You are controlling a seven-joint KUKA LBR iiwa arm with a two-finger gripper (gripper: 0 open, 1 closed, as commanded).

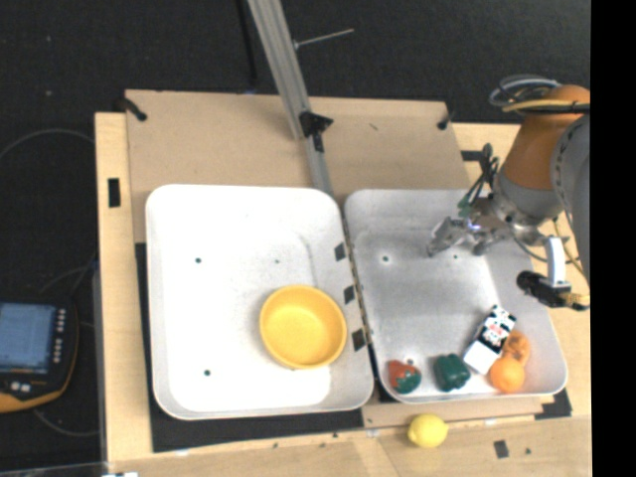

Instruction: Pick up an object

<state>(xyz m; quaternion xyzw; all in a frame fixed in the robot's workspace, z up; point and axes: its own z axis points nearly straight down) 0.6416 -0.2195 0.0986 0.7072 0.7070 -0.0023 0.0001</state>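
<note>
My gripper [461, 242] hangs over the upper right part of the right bin [417, 276], its two fingers spread open with nothing between them. Along that bin's front edge lie a red item [402, 374], a green item [452, 371], an orange fruit [507, 376] and a white and black box [491, 339]. All of them are well below the gripper in the view. A yellow bowl [303, 326] sits in the left bin [219, 256].
A yellow lemon [427, 430] lies on the bench outside the bins, just in front of the right bin. A grey metal pole [288, 68] slants up from between the bins' far edges. A handheld pendant [30, 351] rests at the far left.
</note>
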